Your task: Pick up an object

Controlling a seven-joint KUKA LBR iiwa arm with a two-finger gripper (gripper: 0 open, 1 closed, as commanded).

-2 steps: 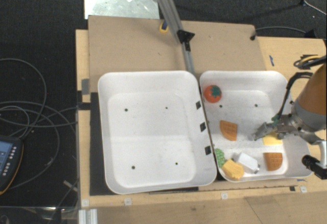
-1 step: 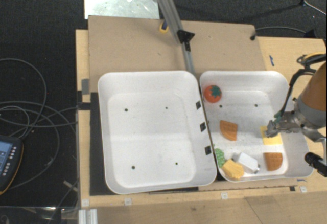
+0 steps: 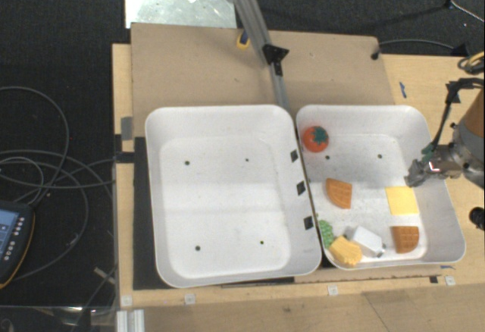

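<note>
The right bin (image 3: pixel 424 126) holds several small items. A red tomato with a green top (image 3: pixel 315 138) lies at its far left corner. An orange wedge (image 3: pixel 339 192) sits near the middle, a yellow block (image 3: pixel 402 200) to its right, and a brown-orange piece (image 3: pixel 405 238) in front of that. A white-grey object (image 3: pixel 367 239), a yellow chunk (image 3: pixel 346 251) and a small green item (image 3: pixel 326 230) crowd the near left corner. My gripper (image 3: pixel 421 171) hangs over the bin's right rim, just up and right of the yellow block, with nothing seen in it.
The left bin (image 3: pixel 163 171) stands beside the right one, their rims meeting at black clips (image 3: pixel 300 188). A grey slanted pole (image 3: pixel 254 12) crosses the back of the bench. Cables lie on the floor to the left (image 3: pixel 45 164).
</note>
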